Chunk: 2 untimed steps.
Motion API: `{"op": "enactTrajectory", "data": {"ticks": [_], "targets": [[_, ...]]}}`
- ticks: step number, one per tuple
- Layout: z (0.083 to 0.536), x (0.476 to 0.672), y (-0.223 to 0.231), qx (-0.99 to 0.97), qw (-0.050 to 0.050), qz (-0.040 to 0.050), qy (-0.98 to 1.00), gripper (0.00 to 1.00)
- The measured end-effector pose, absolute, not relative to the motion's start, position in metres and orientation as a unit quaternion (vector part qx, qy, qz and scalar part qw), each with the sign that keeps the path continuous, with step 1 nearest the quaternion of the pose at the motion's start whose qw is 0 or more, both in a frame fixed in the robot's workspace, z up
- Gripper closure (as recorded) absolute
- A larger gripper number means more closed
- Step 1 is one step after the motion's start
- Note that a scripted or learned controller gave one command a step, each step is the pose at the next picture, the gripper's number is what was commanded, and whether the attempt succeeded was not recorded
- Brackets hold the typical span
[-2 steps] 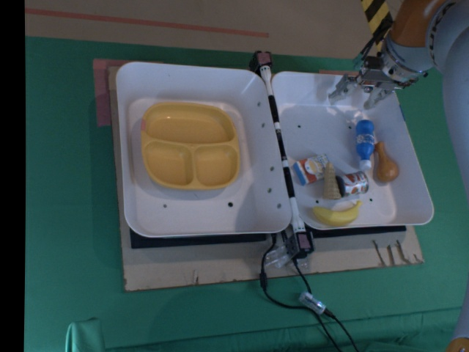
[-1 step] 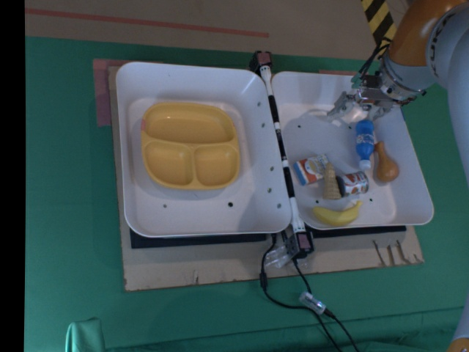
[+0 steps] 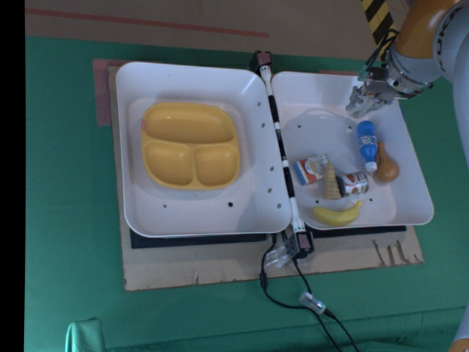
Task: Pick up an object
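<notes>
The right white bin (image 3: 410,196) holds a blue bottle (image 3: 366,144), a brown drumstick-shaped toy (image 3: 386,166), two small cans (image 3: 311,169) (image 3: 355,183), a ridged cone (image 3: 332,182) and a yellow banana (image 3: 338,214). My gripper (image 3: 362,107) hangs over the bin's far part, just above the blue bottle's top end. Nothing shows between its fingers.
The left white bin (image 3: 132,196) carries a yellow divided plate (image 3: 190,144). A black-and-white strip (image 3: 281,145) runs between the bins. Cables (image 3: 308,299) trail off the cardboard at the front. Green cloth surrounds the bench.
</notes>
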<state>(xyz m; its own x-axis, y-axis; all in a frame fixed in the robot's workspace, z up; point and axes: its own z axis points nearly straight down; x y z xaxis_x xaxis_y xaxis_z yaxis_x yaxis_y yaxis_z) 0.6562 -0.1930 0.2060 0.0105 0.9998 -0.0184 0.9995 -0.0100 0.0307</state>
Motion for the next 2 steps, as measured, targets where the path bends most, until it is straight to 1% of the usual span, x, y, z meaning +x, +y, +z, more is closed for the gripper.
{"op": "enactTrajectory", "data": {"ticks": [1,2], "targets": [[0.206,0.656,-0.193,0.711,0.017,0.0041,0.703,0.00],[0.224,0.659,-0.196,0.712,0.025,0.0072,0.701,1.00]]}}
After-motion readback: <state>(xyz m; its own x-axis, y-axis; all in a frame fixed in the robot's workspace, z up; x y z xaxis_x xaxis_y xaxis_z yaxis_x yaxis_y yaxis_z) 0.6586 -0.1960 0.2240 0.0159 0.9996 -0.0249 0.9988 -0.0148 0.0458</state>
